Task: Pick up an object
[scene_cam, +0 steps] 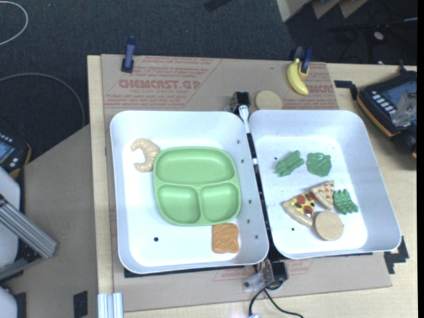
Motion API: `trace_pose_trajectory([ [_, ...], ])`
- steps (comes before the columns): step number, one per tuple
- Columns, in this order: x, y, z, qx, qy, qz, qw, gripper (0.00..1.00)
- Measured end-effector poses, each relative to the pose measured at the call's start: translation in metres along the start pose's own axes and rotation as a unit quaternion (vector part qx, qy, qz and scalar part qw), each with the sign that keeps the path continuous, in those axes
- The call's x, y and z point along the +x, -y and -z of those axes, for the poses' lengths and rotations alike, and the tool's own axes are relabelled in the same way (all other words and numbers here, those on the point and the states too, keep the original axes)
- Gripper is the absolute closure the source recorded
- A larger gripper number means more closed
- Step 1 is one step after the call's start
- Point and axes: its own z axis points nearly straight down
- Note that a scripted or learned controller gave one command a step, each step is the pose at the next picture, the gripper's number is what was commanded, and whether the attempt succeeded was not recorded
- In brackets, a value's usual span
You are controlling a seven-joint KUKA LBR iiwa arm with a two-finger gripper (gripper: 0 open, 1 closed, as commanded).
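Front edge: cable clip and connector (275, 272) sit at the near rim of the worktop (199, 78), between the two bins.
Left bin (126, 177): holds a green divided plate (197, 184) in the middle, a pale croissant-like toy (144, 154) just beside its upper left corner, and an orange breaded piece (225, 238) just below its lower right corner.
Right bin (371, 171): carries the small toy foods, all near one another.
Green pieces: a leafy sprig (289, 163) and a rounder broccoli-like lump (318, 164) lie side by side; a third green sprig (344, 202) lies lower right.
Pizza slices: two wedges, one (301, 207) touching or nearly touching the other (324, 194).
Round disc: a tan cookie-like piece (328, 225) rests against the lower pizza wedge.
Outside the bins: a banana (297, 78) and a tan disc (268, 100) lie on the worktop behind the right bin.
Fingers: I cannot tell their state from this view.
Likely handling: these look like light, stiff plastic toys, smooth enough to slip.
Best candidate: probably the leafy sprig, since it stands apart from its neighbours; take it across its narrow width.
Risk: the flat pizza wedges and disc sit low and crowded, so a pinch there may skid or nudge neighbours.
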Motion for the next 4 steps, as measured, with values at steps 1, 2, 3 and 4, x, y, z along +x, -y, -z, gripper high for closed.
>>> trace_pose_trajectory([
  [1, -0.0115, 0.005, -0.0002, 0.001, 0.0, 0.0, 1.0, 1.0],
  [2, -0.0105, 0.0069, -0.0078, 0.003, -0.001, 0.001, 1.0, 1.0],
  [3, -0.0104, 0.0095, -0.004, 0.002, -0.001, 0.001, 1.0, 1.0],
  [4, -0.0105, 0.01, -0.0045, 0.003, -0.001, 0.001, 1.0, 1.0],
])
